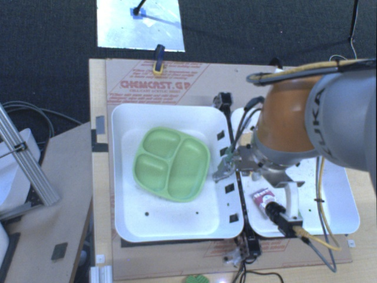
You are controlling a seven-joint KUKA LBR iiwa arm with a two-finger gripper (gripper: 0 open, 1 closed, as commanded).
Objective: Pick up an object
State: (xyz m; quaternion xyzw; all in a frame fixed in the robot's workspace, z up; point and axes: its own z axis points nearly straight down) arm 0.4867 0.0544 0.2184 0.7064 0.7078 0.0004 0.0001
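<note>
While the arm hangs over the seam between the bins, nothing is lifted yet.
Your likeliest pick is the small pink-and-white packet [263, 197] lying flat in the right bin [347, 217], near its left wall, just beside and below the gripper [224, 168]. The gripper sits over the divide, at the left bin's [123, 175] right rim; you can't tell from this angle how it's set, because the wrist hides most of it. Nothing shows in it. The green divided plate [172, 164] rests flat mid left bin, well apart from the packet; it looks wide and shallow, a harder grab. The packet's spot near the wall probably leaves little room on that side.
</note>
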